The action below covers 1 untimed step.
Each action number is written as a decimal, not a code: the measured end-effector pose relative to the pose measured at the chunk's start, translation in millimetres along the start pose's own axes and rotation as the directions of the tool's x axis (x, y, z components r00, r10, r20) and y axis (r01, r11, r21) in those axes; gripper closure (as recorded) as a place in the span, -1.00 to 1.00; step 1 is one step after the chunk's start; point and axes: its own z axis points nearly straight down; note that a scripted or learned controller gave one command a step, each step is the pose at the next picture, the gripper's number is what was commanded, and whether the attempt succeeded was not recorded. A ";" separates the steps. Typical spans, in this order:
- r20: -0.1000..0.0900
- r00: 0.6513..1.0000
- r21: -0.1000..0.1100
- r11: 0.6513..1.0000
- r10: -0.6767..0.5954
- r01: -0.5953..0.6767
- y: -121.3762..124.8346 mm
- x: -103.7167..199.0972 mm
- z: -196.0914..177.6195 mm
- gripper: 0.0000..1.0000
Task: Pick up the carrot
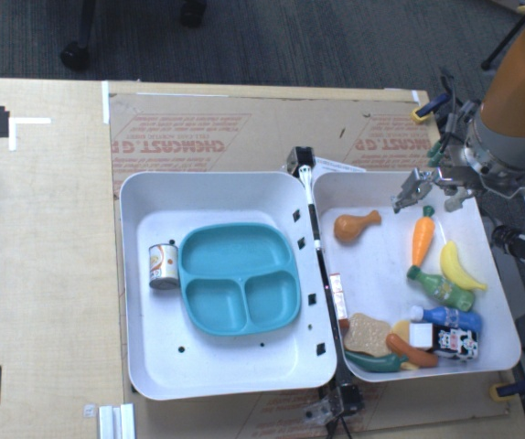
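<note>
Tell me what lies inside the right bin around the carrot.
In the right bin: carrot, chicken drumstick, banana, green bottle, milk bottle, bread slice, hot dog and a green vegetable, partly covered.

The hand (424, 193) hovers just above the carrot (422, 237) in the right bin (372, 183).

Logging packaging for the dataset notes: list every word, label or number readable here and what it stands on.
"CHEMCAST GP", red print seen reversed, on the brown protective paper sheet under the two bins; a second copy sits further right.
Small tin can beside the teal divided plate: label too small to read.
Blue-capped milk bottle with cow pattern: label too blurred to read.
White tag on the right bin's wall: unreadable.
</note>
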 end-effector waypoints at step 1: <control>-0.001 0.988 0.001 0.988 0.157 -0.157 -2.4 -71.2 157.3 -1.00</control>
